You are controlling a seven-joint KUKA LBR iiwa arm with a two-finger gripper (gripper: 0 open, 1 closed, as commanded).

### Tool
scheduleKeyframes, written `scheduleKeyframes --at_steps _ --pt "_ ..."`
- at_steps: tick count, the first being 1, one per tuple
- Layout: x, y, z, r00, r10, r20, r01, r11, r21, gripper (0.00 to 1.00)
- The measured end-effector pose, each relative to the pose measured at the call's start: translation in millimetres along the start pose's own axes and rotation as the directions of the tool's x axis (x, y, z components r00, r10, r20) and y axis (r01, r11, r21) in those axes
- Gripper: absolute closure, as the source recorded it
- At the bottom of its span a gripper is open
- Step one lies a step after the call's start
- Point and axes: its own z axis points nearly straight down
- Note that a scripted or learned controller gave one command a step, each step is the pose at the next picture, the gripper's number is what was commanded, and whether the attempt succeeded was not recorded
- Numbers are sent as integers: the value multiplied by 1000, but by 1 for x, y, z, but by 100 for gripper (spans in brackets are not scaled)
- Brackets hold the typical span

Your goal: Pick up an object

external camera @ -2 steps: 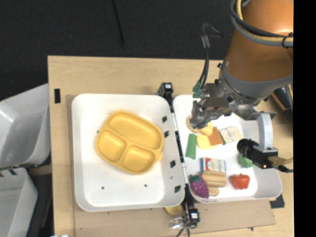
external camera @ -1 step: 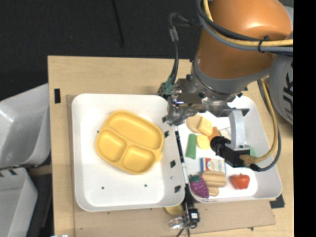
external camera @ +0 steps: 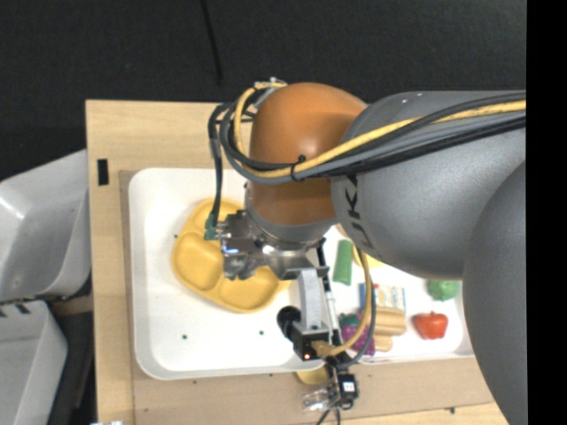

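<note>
A large yellow lumpy toy (external camera: pixel 205 259), shaped like a bell pepper, lies in the left-middle of the white bin (external camera: pixel 159 326). My gripper (external camera: pixel 252 257) hangs low right at the toy's right side, under the orange band of the wrist (external camera: pixel 297 149), and the arm's bulk covers where it meets the toy. To the right lie a green block (external camera: pixel 343 262), a small printed box (external camera: pixel 391 297), a tan stick (external camera: pixel 390 328), a red piece (external camera: pixel 431 324) and another green piece (external camera: pixel 443 289).
The grey arm (external camera: pixel 443 202) covers the bin's right and back. A second white bin (external camera: pixel 40 228) stands at the left. The wooden bench edge (external camera: pixel 111 264) runs between them. Bare bin floor (external camera: pixel 168 211) shows to the left of and in front of the yellow toy.
</note>
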Motion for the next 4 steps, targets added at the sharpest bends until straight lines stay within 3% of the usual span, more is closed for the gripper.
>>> scheduleKeyframes --at_steps 1,2,3,4 --pt "-4 3 -18 1000 8 -3 -8 1000 -12 100" --pt "-12 2 -137 1000 5 -8 -5 1000 -29 100" --pt "-58 1 -18 1000 13 1 -13 1000 -5 100" --pt "51 2 -117 1000 -5 -9 5 1000 -26 100"
